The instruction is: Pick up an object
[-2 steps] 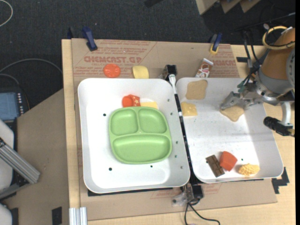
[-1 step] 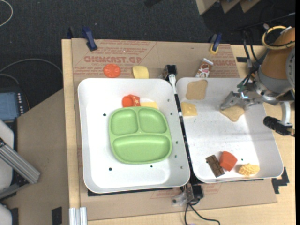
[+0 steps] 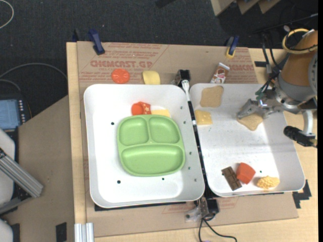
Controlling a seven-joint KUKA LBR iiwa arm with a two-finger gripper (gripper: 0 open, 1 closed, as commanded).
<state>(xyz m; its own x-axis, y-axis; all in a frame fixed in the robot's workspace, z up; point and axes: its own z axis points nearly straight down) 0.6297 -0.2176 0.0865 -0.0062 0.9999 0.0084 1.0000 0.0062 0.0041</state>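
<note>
- Reaching in from the right, my grey arm (image 3: 298, 69) with its orange band hangs over the upper part of the right bin (image 3: 282, 150).
- My claw (image 3: 257, 110) sits low above a tan, bread-like wedge (image 3: 251, 122) near the middle of that bin's upper half; the metal fingers (image 3: 246, 108) splay to either side of it.
- I cannot tell how far apart my fingers are, nor whether they truly press on the wedge: its upper edge lies under them and the rest pokes out below.
- A tan toast slice (image 3: 211, 96) lies in the bin's upper left corner, well apart from my claw.
- A pale yellow cheese-like block (image 3: 203, 117) rests just below the toast, against the bin's left wall.
- Near the bin's lower edge lie a brown chocolate bar (image 3: 231, 178), a red-orange piece (image 3: 246, 173) touching it, and a yellow crinkled item (image 3: 267, 182) just beside those.
- The left bin (image 3: 101, 135) holds a green divided plate (image 3: 150, 145), with a red toy (image 3: 141, 108) and a yellow piece (image 3: 160, 112) at its upper rim.
- Outside the bins, on the cardboard (image 3: 81, 84), sit an orange disc (image 3: 120, 76), a yellow block (image 3: 151, 77) and a small carton (image 3: 219, 73).
</note>
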